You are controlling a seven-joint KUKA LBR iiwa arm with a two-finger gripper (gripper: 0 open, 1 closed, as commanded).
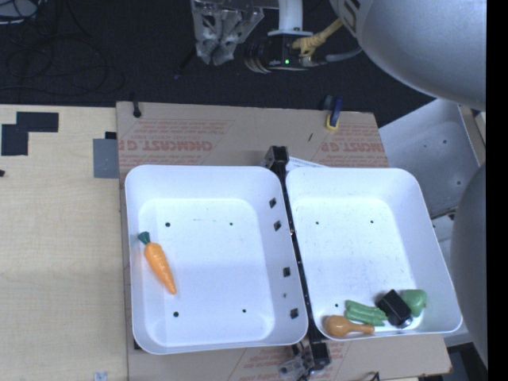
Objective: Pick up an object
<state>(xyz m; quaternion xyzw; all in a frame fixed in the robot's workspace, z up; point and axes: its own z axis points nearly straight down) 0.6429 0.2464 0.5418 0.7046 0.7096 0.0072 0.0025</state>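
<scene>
At the lower left of the left bin point(131, 213) lies a carrot point(159, 266), close to the left wall, its long axis running from its green top at the upper left to its tip at the lower right. The gripper point(225, 32) hangs at the top centre of the frame, above the bench's far edge and well apart from both bins; whether it is apart or together I cannot tell, and nothing shows in its grasp. So the carrot lies down-frame and slightly left of it. In the right bin point(432, 213), at the lower right corner, a cluster sits: an orange piece point(345, 326), a green bean point(363, 313), a black block point(394, 307) and a green piece point(414, 298). The arm point(421, 22) bulks at the upper right.
</scene>
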